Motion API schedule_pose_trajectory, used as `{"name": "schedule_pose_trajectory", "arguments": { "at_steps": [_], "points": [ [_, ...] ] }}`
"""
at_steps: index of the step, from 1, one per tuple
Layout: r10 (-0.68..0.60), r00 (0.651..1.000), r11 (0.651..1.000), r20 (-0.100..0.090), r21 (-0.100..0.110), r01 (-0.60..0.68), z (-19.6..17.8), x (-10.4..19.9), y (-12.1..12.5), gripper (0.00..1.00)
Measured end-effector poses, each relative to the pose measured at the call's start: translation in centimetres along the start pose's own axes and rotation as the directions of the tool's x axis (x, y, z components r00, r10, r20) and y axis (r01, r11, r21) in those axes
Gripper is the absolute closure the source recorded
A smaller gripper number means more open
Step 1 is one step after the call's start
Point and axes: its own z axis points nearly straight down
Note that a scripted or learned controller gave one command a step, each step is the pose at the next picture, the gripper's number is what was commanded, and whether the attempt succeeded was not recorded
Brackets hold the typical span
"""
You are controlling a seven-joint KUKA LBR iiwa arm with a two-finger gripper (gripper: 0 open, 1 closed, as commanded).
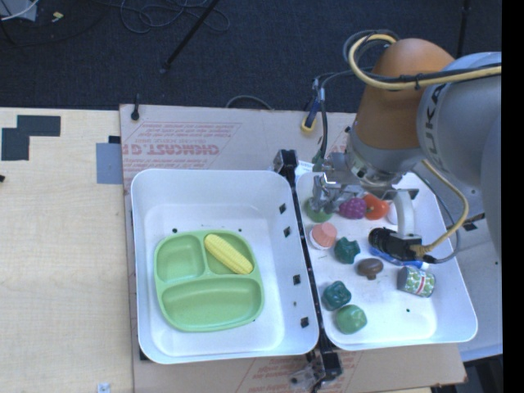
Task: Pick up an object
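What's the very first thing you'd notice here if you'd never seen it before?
Probably the big grey arm with its orange band, reaching in from the right with its pincer low over the top of the right bin. Next, the yellow corn lying in the upper right compartment of the green divided plate in the left bin. The right bin holds a scatter of small toy foods, like the purple grapes.

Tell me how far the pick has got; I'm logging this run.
Done: the gripper is down in the right bin, at its far end by the purple grapes. In hand: nothing visibly lifted. Left: grasping and raising an item; the corn sits on the green tray.
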Motion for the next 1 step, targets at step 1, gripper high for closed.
{"name": "schedule_pose_trajectory", "arguments": {
  "at_steps": [1],
  "points": [
    [-0.002, 1.0, 1.0, 0.0, 0.001, 0.002, 0.03, 0.12, 0.21, 1.0]
  ]
}}
